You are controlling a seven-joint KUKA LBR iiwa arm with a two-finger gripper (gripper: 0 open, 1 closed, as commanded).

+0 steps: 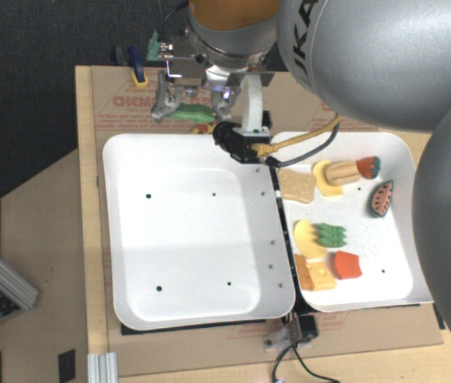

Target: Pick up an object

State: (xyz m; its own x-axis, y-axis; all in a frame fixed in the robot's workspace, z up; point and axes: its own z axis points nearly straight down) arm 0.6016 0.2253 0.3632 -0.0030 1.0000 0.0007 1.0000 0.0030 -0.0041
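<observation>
Gripper (195,102) above bench beyond left bin (129,214), fingers around green piece (193,113) | right bin (401,282): bread (297,186), watermelon (381,198), red block (346,265) | cable (309,140) across bin divider

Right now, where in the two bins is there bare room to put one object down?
The left bin offers bare white floor from wall to wall. In the right bin it is crowded along the divider side, where the cracker, corn, cheese and red block sit close. A small bare patch remains below the watermelon slice, toward the right wall.
</observation>
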